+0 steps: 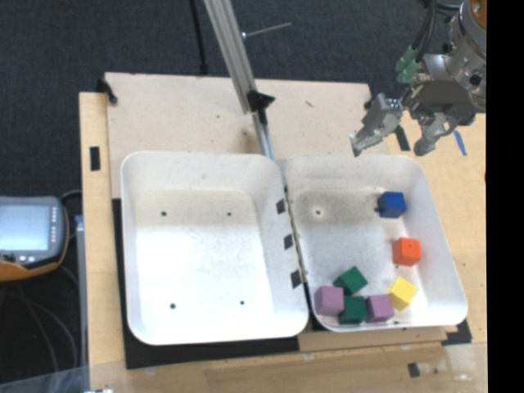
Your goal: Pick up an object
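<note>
We see the claw hanging above the far edge of the right bin, up at the top right of the view. Its two fingers are spread apart with nothing between them; one points down and left, the other sits closer to the arm.

The blocks all lie in the right bin, well below the claw in the picture. The nearest to it is the blue block, which rests by the bin's far right side, a little below and slightly to the right of the spread fingers, apart from them. Further down along the same side sits the orange block, and below that the yellow block.

Along the near edge of the bin we find a small cluster (packed close, some touching): a purple block, a green block just above and beside it, a second green block and a second purple block next to the yellow one.

The left bin lies beside the right one, their rims meeting down the middle.
</note>
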Motion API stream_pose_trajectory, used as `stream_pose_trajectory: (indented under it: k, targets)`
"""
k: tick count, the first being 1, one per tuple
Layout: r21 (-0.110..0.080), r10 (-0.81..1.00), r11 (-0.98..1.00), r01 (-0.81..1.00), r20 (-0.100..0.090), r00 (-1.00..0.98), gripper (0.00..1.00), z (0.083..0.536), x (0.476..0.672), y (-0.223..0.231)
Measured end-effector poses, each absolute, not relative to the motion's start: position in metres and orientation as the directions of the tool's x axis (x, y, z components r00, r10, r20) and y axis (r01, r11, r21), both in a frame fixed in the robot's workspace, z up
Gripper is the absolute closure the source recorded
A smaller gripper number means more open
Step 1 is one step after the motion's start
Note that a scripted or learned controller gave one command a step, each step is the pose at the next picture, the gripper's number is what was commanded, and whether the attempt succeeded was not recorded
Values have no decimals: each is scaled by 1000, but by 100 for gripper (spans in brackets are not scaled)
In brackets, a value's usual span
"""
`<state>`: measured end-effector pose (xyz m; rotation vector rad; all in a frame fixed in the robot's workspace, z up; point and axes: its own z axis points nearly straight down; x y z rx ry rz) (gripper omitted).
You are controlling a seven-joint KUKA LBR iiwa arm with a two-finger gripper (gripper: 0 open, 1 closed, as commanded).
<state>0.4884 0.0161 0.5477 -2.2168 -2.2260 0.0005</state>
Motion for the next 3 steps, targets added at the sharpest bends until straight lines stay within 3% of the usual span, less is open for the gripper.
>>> stream_pose_trajectory:
  k: [1,2,3]
  targets:
    - [5,1000,4,1000,-2,-4,100,559,489,14]
    - [-1,1000,-8,1000,-3,8,100,546,508,-69]
    - [2,1000,10,1000,0,-10,100,547,536,40]
